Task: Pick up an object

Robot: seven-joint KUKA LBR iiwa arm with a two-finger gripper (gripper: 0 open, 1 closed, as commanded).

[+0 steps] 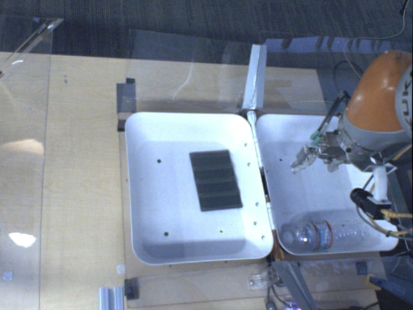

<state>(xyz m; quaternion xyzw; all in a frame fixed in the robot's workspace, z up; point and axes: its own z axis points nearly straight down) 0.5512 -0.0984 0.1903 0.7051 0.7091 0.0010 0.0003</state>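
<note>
Bottle lying flat, below pincer

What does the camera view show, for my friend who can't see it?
A grey robot arm with an orange band reaches from the right, its gripper over the right white bin, where a clear plastic bottle lies near the front edge. The left white bin holds a flat dark ridged rectangle.

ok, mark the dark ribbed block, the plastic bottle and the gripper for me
dark ribbed block [215,180], camera view, middle of its top face, in the left bin.
plastic bottle [316,235], camera view, on its label, lying in the right bin.
gripper [304,162], camera view, at its fingertips, over the right bin.
</note>
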